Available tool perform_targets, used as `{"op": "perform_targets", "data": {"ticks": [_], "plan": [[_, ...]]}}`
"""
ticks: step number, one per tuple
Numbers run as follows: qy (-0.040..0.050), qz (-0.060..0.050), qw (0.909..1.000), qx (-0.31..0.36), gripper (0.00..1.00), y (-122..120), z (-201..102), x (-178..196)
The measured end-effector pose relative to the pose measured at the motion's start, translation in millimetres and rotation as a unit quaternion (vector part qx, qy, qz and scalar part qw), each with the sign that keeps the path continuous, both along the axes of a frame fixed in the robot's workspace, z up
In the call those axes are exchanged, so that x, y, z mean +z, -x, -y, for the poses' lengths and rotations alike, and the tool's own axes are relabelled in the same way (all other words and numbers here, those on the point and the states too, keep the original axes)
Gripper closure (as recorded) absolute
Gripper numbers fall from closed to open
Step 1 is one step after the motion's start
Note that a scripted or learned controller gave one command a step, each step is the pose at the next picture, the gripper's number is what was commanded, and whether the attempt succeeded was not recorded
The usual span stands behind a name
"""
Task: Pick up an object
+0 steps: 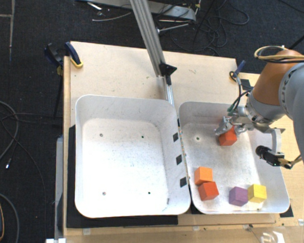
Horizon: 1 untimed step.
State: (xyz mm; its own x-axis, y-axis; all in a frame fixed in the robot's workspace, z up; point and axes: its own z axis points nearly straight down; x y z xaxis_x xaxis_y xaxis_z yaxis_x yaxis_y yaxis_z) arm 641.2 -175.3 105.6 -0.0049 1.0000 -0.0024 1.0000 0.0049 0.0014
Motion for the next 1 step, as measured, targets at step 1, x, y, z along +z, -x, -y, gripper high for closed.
{"op": "perform_targets", "data": {"ticks": [1], "plan": [[-0.0007, -0.028, 0.9996, -0.005, 1.0, -30.6, -56.5, 10.0]]}}
